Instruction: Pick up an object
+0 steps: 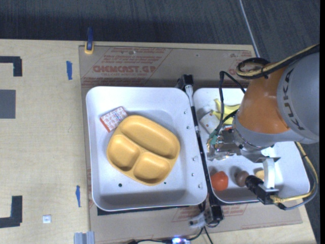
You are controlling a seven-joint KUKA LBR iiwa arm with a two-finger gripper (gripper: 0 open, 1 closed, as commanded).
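A yellow divided tray [143,149] and a small red-patterned packet [112,117] are held in the left bin [101,192]. An orange ball [219,180] and brown object [239,176] are seen in the right bin [299,187], below the gripper [222,145], whose state cannot be told.

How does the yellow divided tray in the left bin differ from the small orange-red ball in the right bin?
The yellow tray is much bigger than the orange-red ball. The tray is a flattish moulded shape with three lobes, lying upside down at a slant; the ball is plain and round. The tray sits mid-bin, partly over a small red-and-white packet; the ball lies near its bin's front left corner. Both rest untouched on white bin floors.
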